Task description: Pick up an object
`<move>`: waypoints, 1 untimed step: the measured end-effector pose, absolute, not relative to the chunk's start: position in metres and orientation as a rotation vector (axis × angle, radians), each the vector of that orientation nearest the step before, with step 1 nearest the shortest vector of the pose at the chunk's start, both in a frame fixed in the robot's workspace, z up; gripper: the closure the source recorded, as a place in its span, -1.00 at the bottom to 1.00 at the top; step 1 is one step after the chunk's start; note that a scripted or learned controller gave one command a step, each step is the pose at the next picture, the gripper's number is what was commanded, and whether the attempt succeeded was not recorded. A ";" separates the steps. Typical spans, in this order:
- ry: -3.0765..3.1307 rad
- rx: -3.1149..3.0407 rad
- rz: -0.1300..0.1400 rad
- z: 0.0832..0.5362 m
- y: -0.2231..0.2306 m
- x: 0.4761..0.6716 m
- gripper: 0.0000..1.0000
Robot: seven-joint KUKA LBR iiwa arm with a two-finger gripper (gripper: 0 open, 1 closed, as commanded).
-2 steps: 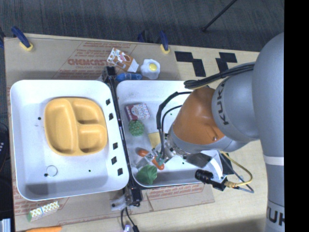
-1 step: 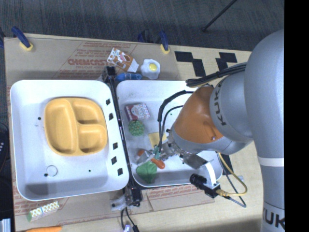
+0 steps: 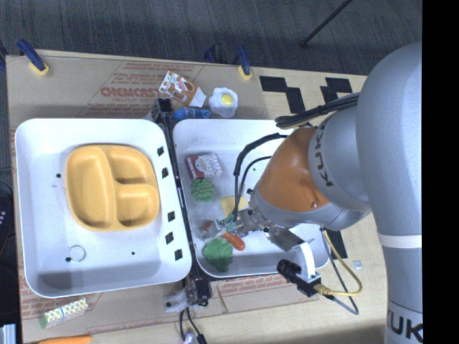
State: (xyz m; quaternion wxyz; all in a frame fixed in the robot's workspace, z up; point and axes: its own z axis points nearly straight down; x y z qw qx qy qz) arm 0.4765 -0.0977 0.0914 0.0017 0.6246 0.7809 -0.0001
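While the gripper [image 3: 240, 228] hangs low in the right bin [image 3: 301, 260], I cannot tell its state; one small orange carrot [image 3: 236, 242] lies just below it, its long axis slanting. Nearby sit one green ball [image 3: 203, 189], one green lump [image 3: 217, 254] and one red packet [image 3: 205, 165]. One yellow tray [image 3: 112, 185] fills the left bin [image 3: 36, 213].

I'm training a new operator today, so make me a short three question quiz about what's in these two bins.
1. True or false: the yellow plastic compartment tray lies in the right white bin.
2. Which lies nearest the arm's tool? A) small orange carrot-shaped toy B) red and white packet C) round green bumpy ball
3. Fill in: the leafy green toy vegetable lies near the right bin's ____ left corner.

Key: 1 false, it lies in the left white bin; 2 A; 3 lower.
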 end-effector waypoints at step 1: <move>2.502 1.893 0.001 0.093 -0.098 0.477 -1.00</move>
